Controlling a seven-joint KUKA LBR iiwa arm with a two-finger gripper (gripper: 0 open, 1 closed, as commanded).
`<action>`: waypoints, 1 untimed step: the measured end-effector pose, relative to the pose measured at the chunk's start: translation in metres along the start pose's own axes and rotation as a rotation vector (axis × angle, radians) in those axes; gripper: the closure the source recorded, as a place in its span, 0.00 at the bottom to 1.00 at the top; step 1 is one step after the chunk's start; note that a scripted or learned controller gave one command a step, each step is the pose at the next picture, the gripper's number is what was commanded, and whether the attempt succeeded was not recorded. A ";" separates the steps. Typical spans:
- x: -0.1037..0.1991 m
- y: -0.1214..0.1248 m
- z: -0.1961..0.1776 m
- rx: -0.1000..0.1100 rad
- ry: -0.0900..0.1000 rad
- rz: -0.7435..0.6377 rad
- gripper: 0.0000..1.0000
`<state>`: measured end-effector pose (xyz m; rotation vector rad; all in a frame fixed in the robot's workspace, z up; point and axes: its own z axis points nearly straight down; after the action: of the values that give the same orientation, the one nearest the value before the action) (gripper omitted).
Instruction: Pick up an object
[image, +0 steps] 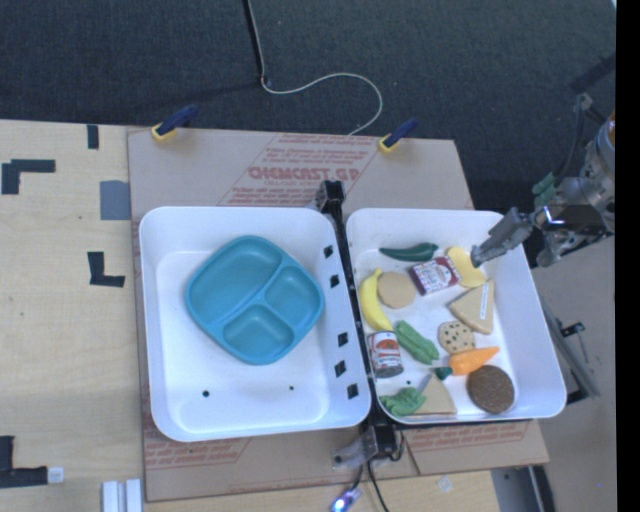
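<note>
Highest up, the tool hangs over the right bin's far corner, and nobody can tell if it is wide or narrow. Just under it sits a yellow toy, with a banana and carrot nearby. A blue plate fills the left bin.

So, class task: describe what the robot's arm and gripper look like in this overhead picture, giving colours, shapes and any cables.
The gripper is small and dark grey, with slim fingers tapering to a narrow tip. Behind it sits a blocky black and grey wrist assembly with a small green part and thin dark cables. The arm beyond is pale grey and rounded, cut off at the picture's edge.
</note>
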<state>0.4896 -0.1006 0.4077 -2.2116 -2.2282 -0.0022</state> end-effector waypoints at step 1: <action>-0.003 0.003 -0.009 0.000 -0.003 0.004 1.00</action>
<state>0.4921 -0.1038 0.4163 -2.2176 -2.2250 0.0010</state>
